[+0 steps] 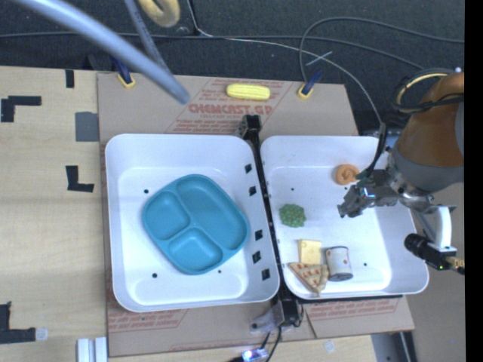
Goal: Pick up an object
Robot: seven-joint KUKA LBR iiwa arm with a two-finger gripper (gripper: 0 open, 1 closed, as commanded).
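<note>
Two white bins [121, 202] on tan cardboard [219, 104] with red print. Left bin: blue sectioned plate [195, 223]. Right bin: green broccoli piece [293, 216], orange pretzel [347, 174] at 2 o'clock, pale yellow cheese block [309, 250], tan-red pizza slice [308, 276], silver can [338, 263] with dark red label. Yellow corn cob [247, 92] on cardboard. Arm [430, 145] grey, orange band; gripper [353, 204] black.

A blue divided plate [195, 222] lies in the left bin [121, 202]. A yellow corn cob [247, 92] rests on the cardboard [317, 111] behind both bins, near black cables [317, 32].
</note>
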